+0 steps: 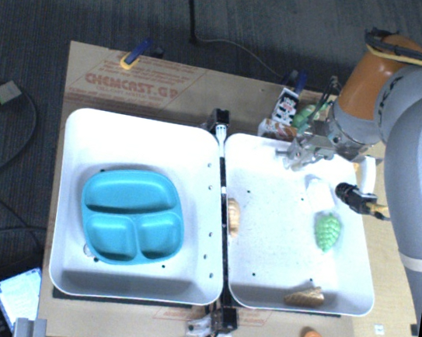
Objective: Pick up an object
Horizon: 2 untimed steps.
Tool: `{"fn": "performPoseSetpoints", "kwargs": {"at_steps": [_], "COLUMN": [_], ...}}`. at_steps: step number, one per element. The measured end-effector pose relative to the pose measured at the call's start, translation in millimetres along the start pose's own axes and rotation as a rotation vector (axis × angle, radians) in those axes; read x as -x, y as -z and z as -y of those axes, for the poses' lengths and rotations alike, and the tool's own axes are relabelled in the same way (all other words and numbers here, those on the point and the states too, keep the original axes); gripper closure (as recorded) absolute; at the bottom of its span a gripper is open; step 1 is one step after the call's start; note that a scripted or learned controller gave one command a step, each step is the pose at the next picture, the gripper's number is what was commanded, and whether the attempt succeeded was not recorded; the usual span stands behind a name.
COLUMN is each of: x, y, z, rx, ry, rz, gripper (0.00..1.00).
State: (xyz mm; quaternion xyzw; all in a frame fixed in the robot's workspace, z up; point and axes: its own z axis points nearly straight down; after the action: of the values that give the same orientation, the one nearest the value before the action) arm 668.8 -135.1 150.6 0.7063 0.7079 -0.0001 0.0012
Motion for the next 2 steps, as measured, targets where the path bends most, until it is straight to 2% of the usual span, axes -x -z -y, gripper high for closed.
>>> {"fn": "performPoseSetpoints", "kwargs": {"at_steps": [1,2], "x": [-85.9,-171.7], "y": [34.4,80.7], "z": [-0.1,39.4], "rx": [-0.001,-0.002], "ry": [0.001,0.000], "rz": [-0.002,-0.003], "gripper": [1.00,1.00]}}
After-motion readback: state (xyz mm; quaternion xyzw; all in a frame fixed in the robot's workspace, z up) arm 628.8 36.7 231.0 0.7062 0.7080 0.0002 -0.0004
